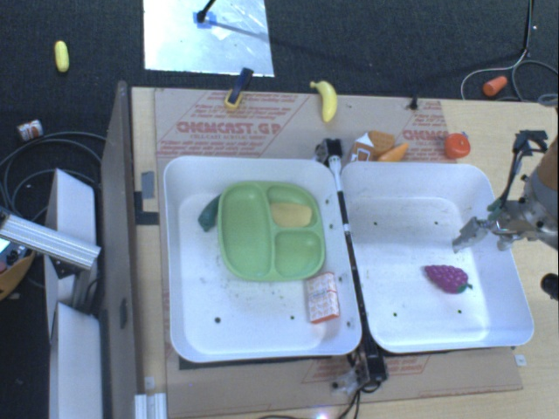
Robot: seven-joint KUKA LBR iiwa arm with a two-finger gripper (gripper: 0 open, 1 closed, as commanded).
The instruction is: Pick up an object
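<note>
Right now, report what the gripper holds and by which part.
Nothing is held. The gripper hangs over the right bin, apart from the purple grapes lying below it.

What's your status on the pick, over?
Gripper over right bin, nothing between fingers. Purple grapes on bin floor, below-left of gripper. Nothing blocking them.

White bins: two, the left bin (188, 321) and the right bin (502, 321)
Green divided plates: one (253, 243)
Purple grape bunches: one (446, 278)
Yellow bananas: two, one on the bench (327, 100) and one on the floor (61, 56)
Small red-and-white packets: one (322, 298)
Orange-red balls: one (457, 146)
Grippers: one (476, 230)
</note>
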